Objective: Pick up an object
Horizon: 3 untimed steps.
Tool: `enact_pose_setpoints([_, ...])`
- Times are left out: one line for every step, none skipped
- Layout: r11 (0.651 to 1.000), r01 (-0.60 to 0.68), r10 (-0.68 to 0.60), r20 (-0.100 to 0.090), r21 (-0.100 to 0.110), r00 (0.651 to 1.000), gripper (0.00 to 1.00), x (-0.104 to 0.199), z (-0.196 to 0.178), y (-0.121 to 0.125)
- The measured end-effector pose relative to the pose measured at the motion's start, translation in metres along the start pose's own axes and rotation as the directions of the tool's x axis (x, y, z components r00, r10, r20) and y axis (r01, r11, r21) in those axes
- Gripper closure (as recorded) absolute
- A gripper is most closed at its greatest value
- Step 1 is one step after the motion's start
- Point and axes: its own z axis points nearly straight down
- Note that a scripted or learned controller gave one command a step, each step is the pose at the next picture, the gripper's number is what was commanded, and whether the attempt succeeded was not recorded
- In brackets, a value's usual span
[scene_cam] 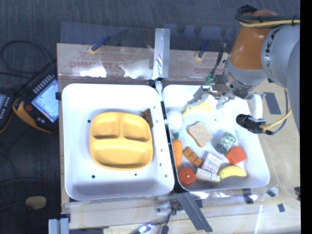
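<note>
A: Contents of the right bin [261, 177]?

B: Toy food, clustered in the near half. Bread slice [200, 133] sits near the middle; striped can [226, 141] lies to its right. Carrot [177, 151] lies along the left wall, beside a brown waffle piece [191, 156]. Tomato [186, 176], printed box [209, 165], banana [232, 171] and an orange-red block [236, 154] crowd the near edge. White egg [174, 119] rests by the divider.

A: Left bin [73, 179]?

B: Holds a yellow divided plate [121, 140], with a small brown item [147, 115] touching its far right corner.

A: Arm pose?

B: Arm [253, 43] enters from the right, wrist angled down over the far part of the right bin. Gripper [209, 99] hangs above bare bin floor, beyond the bread slice.

A: Jaws?

B: Spread apart, nothing between them. All objects lie in the bins.
</note>
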Motion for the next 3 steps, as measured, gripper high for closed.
enact_pose_setpoints([1.000,-0.006,0.006,0.000,-0.001,1.000,0.00,-0.036,0.109,-0.043])
enact_pose_setpoints([0.990,0.140,-0.140,0.011,-0.017,0.990,0.00,-0.008,0.114,-0.070])
enact_pose_setpoints([0.986,0.168,-0.168,0.000,0.001,0.986,0.00,-0.013,0.074,-0.115])
